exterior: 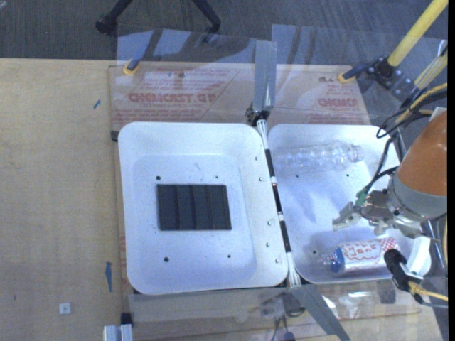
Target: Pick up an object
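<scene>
My gripper (361, 223) hangs over the right bin (306, 212), near its front right part, with the orange-banded arm (426, 165) coming in from the right. Its fingers stand apart, so it is open with nothing between them. Just in front of and below it, a small bottle with a red and white label (359, 253) lies on its side by the bin's front wall. Across the back of the same bin lies a clear plastic bottle (320, 155). A black ribbed rectangular block (193, 207) lies flat in the middle of the left bin (142, 155).
A metal divider (274, 190) runs between the two bins. Cables and a yellow pole (419, 27) hang at the upper right near the arm. Clear panels (178, 98) stand behind the bins. Wooden bench top (57, 190) stretches to the left.
</scene>
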You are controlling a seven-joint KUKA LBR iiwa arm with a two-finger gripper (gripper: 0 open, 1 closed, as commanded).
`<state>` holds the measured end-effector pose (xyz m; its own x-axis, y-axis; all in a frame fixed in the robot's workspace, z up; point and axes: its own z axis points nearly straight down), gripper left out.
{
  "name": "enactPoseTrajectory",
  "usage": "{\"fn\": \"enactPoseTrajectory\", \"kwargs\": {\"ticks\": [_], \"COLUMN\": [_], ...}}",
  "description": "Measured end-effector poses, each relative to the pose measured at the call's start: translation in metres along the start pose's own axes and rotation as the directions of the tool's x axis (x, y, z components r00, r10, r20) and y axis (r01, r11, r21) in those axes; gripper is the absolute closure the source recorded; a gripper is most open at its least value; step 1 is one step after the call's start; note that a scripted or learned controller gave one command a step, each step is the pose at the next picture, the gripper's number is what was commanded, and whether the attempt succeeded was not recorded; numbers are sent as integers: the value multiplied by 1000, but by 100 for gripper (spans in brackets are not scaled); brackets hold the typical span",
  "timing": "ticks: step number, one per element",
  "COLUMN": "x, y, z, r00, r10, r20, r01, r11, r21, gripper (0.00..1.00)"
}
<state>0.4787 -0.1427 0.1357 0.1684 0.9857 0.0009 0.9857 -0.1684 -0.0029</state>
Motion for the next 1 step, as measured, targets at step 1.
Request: {"fn": "enactPoseTrajectory", "kwargs": {"ticks": [1], "x": [-25], "y": [5], "z": [-43], "r00": [990], "r10": [142], "r20": [2], "r01": [-142], "r11": [990], "r21": [-4], "gripper": [0]}}
